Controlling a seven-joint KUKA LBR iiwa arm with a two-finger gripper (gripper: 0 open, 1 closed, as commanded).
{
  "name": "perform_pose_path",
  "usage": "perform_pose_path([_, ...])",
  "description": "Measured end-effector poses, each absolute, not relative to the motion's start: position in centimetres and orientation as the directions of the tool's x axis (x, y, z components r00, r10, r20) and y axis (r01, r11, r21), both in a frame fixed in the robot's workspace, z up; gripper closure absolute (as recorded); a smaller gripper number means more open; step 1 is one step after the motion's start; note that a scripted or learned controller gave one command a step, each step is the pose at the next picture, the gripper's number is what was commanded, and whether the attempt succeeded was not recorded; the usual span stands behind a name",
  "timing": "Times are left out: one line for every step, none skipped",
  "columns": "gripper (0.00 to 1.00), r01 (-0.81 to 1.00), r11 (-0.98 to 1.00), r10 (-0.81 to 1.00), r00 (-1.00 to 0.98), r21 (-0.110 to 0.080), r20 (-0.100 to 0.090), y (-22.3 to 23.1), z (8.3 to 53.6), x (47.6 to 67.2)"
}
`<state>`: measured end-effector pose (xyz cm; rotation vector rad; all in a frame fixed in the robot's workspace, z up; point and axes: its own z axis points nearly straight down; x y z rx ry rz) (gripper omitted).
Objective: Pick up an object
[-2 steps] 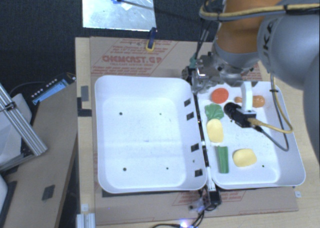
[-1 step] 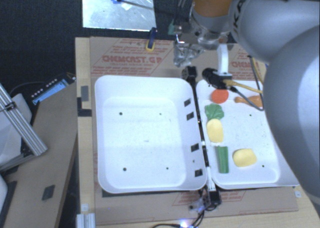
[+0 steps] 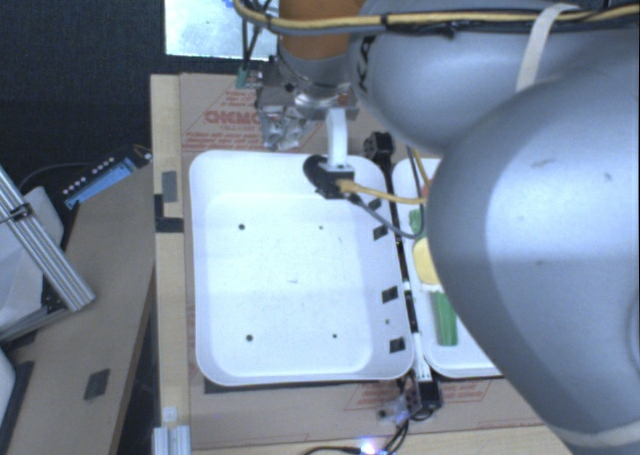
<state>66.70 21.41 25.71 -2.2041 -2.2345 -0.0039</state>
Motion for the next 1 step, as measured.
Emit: perform_pose_path([1.0,1.0,0.007,1.0,-0.007,0.004,0.002,23.6,26.86,66.87])
